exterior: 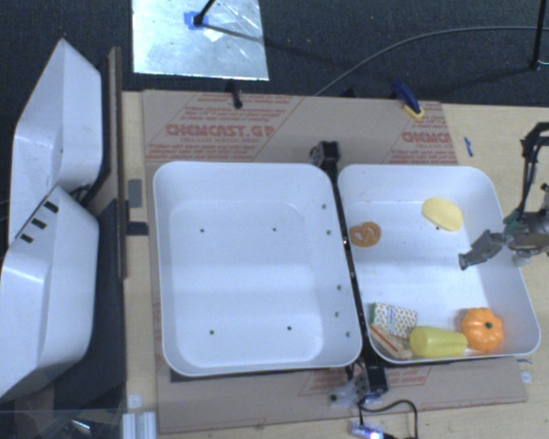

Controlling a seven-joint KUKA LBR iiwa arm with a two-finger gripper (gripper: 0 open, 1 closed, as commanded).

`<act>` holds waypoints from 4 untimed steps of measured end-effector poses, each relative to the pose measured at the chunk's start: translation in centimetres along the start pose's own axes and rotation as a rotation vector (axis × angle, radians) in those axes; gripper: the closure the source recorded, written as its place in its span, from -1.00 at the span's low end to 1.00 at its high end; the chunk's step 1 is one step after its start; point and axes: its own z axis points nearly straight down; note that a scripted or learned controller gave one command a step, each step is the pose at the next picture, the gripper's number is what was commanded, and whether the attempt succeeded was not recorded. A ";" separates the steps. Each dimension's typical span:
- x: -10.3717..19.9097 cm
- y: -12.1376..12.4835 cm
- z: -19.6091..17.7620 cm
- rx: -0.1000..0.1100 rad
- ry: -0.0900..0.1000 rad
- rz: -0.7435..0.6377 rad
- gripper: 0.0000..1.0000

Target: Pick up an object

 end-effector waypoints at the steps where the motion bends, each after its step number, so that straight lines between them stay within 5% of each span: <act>1: 0.0 0.1 -0.2 -0.004 -0.001 -0.001 -1.00; 4: 1.2 -0.7 14.0 0.000 0.000 0.000 -1.00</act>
